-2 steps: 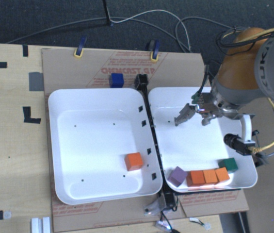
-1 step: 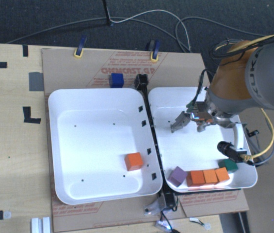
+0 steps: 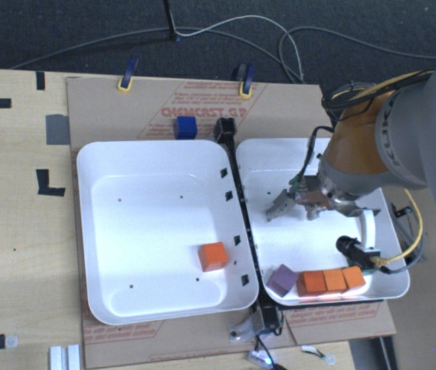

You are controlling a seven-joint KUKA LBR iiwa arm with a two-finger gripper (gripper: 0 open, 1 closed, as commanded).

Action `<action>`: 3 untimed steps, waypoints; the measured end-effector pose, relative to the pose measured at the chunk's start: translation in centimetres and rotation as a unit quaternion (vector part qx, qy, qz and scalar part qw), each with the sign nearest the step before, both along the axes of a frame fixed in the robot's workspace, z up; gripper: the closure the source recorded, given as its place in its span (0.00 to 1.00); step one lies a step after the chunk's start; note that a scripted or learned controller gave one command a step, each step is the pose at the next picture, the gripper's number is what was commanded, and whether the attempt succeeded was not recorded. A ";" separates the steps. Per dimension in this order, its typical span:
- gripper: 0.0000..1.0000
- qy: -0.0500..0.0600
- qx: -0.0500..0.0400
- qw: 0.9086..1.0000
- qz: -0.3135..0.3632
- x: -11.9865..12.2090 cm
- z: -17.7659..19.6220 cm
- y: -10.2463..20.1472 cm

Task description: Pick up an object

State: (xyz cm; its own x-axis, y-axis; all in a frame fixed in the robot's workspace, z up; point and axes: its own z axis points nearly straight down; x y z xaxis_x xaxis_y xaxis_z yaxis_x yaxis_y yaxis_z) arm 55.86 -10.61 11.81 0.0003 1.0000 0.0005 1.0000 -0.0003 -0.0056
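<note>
My gripper hangs over the middle of the right bin. Its fingers are spread open, and only white bin floor shows between them. Along that bin's front wall lie a purple block and a row of three orange blocks, well below and to the right of the gripper. A single orange cube rests in the left bin, near its front right corner.
A blue block and a black clamp sit on the cardboard just behind the bins. The raised divider where the bins meet runs left of the gripper. A black cable fitting hangs from the arm over the right bin.
</note>
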 end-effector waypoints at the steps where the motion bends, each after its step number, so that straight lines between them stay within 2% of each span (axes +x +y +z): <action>1: 1.00 -0.002 0.000 1.000 0.001 0.1 1.3 0.1; 3: 1.00 -0.005 0.000 1.000 0.000 0.0 10.8 -0.4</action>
State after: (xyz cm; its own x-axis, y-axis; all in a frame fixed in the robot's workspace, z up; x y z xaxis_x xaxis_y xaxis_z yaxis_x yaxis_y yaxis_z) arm 55.84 -11.05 22.64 -0.0004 1.0000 -0.0004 1.0000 0.0004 0.0038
